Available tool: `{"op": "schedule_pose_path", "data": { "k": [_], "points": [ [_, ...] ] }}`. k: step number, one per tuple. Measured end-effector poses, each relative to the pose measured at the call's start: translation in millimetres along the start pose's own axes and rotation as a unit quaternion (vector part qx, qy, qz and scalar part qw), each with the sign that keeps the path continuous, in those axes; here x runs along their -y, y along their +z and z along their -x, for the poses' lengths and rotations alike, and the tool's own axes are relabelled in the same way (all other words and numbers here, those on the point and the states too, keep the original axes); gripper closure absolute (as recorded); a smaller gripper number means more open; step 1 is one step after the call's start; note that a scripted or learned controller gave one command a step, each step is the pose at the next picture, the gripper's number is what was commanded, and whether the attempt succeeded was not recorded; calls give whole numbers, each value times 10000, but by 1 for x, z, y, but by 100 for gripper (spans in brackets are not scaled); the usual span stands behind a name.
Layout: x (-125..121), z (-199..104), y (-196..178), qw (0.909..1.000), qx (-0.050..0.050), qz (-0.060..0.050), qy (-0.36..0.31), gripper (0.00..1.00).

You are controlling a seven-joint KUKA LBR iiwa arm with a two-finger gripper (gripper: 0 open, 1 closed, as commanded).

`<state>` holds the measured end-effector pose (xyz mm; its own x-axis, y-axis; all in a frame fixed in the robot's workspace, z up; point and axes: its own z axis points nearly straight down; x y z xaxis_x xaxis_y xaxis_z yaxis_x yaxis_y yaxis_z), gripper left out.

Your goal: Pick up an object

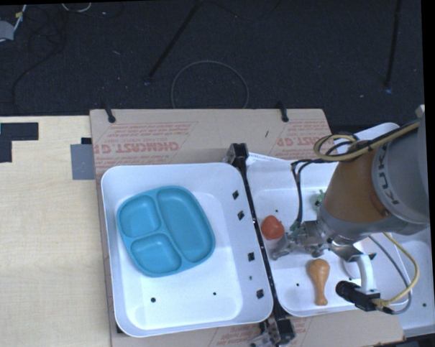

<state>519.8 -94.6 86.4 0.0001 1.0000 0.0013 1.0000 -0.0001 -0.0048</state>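
In the right bin [290,182], a red round object [271,226] lies close to the left wall. A tan toy drumstick [319,278] lies near that bin's front edge, thick end toward the back. My gripper [285,245] hangs low over the bin floor, just below and right of the red object and up and left of the drumstick. Nothing can be seen held in it. The orange-banded wrist [354,193] hides the middle of the bin. A small green thing [320,197] peeks out by the wrist's left edge.
The left bin [180,307] holds a blue divided plate [164,230] in its back left part. A black divider [253,239] runs between the bins. Cables [395,280] and a black and white fitting [358,289] trail from the arm over the right bin's front corner.
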Motion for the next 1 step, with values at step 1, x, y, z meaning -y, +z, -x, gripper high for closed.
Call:
{"op": "schedule_pose_path", "data": {
  "k": [1],
  "points": [
    [-1, 2, -12, 10000, 0, 9, 35, 100]
  ]
}}
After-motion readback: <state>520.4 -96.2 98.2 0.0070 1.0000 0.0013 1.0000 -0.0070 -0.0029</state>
